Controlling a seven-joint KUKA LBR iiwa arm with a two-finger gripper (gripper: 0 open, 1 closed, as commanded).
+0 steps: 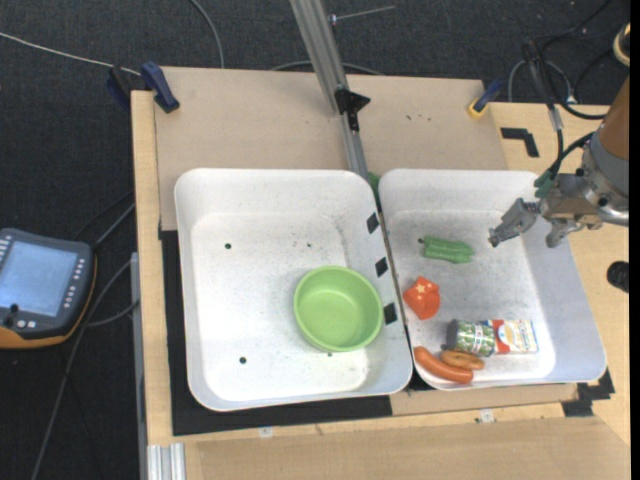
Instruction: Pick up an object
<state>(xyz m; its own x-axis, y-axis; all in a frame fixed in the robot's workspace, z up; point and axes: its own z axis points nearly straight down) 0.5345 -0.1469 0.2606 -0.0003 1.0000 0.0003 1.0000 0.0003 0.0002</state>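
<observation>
The gripper (pixel 528 226) hangs over the far right part of the right bin (pixel 575 308); its two fingers are spread apart and hold nothing; a green pickle (pixel 446 250) lies just to its left; nearer me sit a red pepper (pixel 423 297), a can (pixel 474 338), a small carton (pixel 515 336) and a hot dog (pixel 444 365); a green bowl (pixel 338 309) sits in the left bin (pixel 215 258).

no text, brand or number can be read here. the can (pixel 472 338) and the small carton (pixel 515 336) at the near end of the right bin (pixel 575 313) carry printed labels, and the handheld pendant (pixel 40 285) at far left has a screen, all too blurred to read.
</observation>
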